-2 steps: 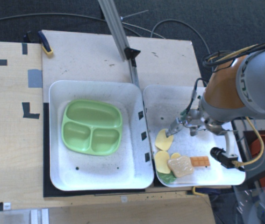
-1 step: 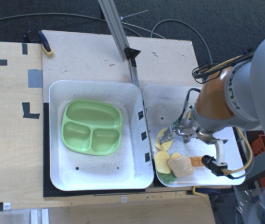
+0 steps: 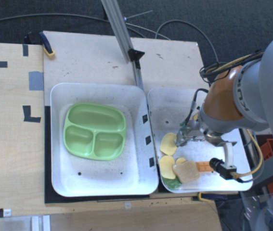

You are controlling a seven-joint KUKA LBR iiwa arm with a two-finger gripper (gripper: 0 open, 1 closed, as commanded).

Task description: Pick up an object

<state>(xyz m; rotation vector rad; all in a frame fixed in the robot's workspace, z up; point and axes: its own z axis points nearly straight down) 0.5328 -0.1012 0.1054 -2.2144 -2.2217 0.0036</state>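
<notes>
We see the jaws point(image 3: 183, 134) low in the right bin point(image 3: 175, 97), but we cannot tell whether they are apart or together, and nothing shows between them. Just beside them, toward the left bin point(image 3: 97, 89), lies a yellow slice point(image 3: 168, 144); a second yellow slice point(image 3: 167, 165), a tan piece of bread point(image 3: 187, 171) and an orange stick point(image 3: 202, 166) lie a little nearer the desk's front edge. We judge the pick not yet done: everything rests on the bin floor, so closing and lifting remain.
</notes>
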